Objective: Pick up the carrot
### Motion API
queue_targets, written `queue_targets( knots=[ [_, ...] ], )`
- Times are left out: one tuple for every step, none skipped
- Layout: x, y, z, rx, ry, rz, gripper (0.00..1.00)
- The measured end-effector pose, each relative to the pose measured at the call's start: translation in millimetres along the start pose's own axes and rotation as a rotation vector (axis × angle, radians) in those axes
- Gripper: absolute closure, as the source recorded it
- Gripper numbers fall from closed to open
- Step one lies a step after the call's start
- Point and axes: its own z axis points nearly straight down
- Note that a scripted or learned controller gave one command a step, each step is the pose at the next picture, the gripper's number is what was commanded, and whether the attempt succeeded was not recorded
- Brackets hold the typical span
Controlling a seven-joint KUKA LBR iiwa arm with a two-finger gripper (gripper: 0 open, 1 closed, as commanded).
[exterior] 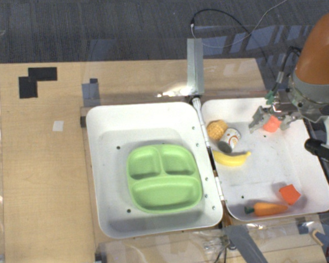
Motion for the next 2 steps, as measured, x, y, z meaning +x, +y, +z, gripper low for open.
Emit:
queue_targets(
  knots=[
    [-64.3, -92.5, 79.8, 0.001, -0.001, 0.143, 0.00],
    [-9.8, -90.9, 134.6, -0.011, -0.003, 0.078, 0.00]
  ],
)
